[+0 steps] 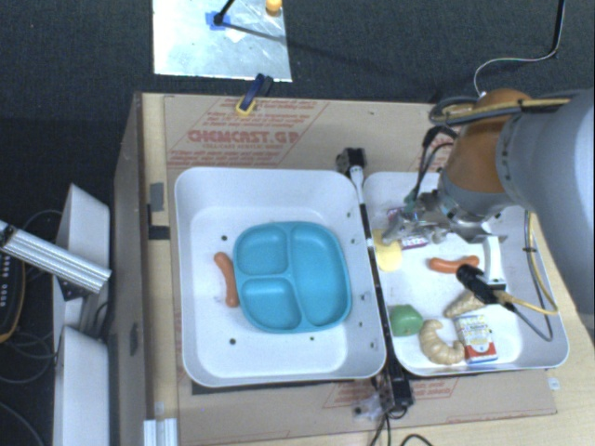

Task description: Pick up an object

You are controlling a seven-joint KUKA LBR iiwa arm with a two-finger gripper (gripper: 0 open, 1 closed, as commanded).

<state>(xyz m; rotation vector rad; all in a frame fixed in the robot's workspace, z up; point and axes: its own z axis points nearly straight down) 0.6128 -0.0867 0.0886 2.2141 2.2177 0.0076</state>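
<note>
The gripper (409,223) hangs low by the right bin's (544,356) left wall, just above a pale yellow lemon-like piece (388,255); its grip state cannot be made out. That piece sits tight against the wall, so a descent risks striking the rim or knocking it aside.

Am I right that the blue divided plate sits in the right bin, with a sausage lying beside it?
Not quite: the camera view shows the blue divided plate in the left bin, not the right one. The sausage does lie beside it, on its left.

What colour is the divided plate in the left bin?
Light blue plate, clearest in the camera view.
</note>
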